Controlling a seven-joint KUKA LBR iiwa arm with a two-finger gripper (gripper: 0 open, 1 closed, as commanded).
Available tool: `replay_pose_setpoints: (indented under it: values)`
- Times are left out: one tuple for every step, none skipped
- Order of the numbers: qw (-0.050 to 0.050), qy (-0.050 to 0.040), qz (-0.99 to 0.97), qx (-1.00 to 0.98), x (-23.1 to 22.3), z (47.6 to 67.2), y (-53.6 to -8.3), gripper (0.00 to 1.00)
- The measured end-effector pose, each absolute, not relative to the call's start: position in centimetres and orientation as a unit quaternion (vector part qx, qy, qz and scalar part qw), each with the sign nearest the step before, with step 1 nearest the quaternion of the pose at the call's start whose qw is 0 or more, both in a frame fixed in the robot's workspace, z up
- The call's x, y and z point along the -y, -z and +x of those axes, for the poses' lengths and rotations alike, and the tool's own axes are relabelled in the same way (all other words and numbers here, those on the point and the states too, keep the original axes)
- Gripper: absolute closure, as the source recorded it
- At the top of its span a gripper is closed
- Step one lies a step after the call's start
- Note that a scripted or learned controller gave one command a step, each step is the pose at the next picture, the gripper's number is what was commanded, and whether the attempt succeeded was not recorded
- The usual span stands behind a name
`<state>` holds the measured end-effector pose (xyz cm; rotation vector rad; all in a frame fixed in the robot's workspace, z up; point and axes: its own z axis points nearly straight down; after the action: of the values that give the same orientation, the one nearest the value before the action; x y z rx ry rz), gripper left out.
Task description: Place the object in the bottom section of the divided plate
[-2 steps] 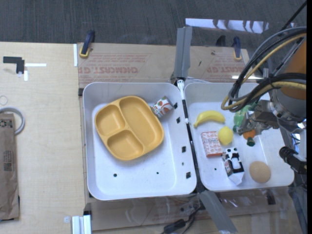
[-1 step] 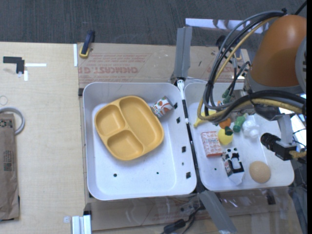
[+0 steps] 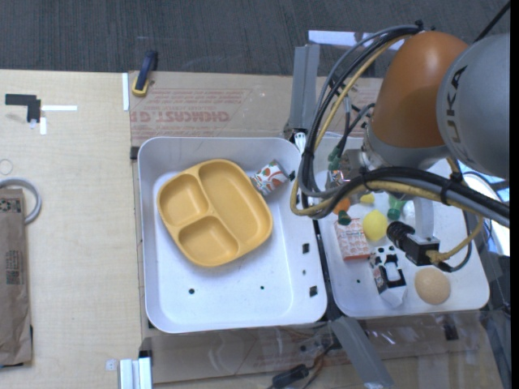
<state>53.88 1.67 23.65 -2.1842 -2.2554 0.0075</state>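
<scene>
A yellow divided plate (image 3: 214, 211) lies in the left bin (image 3: 231, 306), tilted, with two sections toward the back and one toward the front. A small printed can (image 3: 272, 177) lies on its side just off the plate's back right rim. My arm's orange band and grey wrist (image 3: 422, 87) hang over the right bin (image 3: 357, 302). Under the wrist and looping cables, my gripper (image 3: 357, 178) is largely covered, near the right bin's back left part.
Several small items crowd the right bin: a yellow lemon (image 3: 375, 225), a pink box (image 3: 351, 240), a tan egg-shaped thing (image 3: 432, 286) and a white-and-black bottle (image 3: 388, 275). A brown paper bag (image 3: 12, 274) lies on the bench at far left.
</scene>
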Motion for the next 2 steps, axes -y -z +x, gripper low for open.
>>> replay_pose_setpoints:
  values:
    - [0.000,-0.0014,-0.565,0.825,-6.6,55.9,-28.6,1.00]
    - [0.001,-0.0014,-0.455,0.891,-8.5,52.0,-22.5,1.00]
